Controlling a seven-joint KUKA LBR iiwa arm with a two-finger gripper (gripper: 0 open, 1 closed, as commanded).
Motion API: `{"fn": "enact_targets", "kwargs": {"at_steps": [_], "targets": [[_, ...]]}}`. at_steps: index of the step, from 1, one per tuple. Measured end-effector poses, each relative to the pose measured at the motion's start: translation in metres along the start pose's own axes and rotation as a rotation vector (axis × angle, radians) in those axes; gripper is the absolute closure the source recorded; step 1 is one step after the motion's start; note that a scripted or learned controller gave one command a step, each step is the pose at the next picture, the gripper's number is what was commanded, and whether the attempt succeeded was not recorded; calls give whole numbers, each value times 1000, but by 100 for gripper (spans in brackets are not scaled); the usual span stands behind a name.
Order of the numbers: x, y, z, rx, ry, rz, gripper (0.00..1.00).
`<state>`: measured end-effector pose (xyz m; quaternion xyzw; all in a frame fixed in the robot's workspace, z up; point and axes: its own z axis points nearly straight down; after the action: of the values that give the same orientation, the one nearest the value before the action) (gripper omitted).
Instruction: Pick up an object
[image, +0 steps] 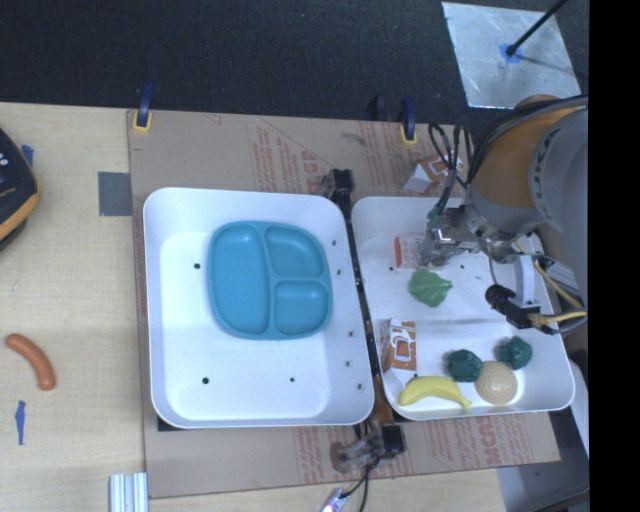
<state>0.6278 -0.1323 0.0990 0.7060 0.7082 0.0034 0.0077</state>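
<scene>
The right bin (390, 225) holds a green leafy piece (430, 288), a yellow banana (433, 393), a dark green lump (464, 364), a second dark green lump (516, 351), a tan ball (497, 383) and an orange-and-white packet (400, 345). My gripper (440, 246) hangs over the bin's upper part, just above the green leafy piece. I see nothing between its fingers. A small orange-and-white wrapper (398, 252) lies to its left.
The left bin (170, 300) carries a blue divided plate (270, 279). A sausage (32, 360) lies on the bench at far left. A dark device (15, 190) sits at the left edge. The grey arm with orange band (530, 170) fills the right side.
</scene>
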Motion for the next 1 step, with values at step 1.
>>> {"fn": "enact_targets", "kwargs": {"at_steps": [1], "targets": [[40, -52, 6, 18, 5, 0, 0]]}}
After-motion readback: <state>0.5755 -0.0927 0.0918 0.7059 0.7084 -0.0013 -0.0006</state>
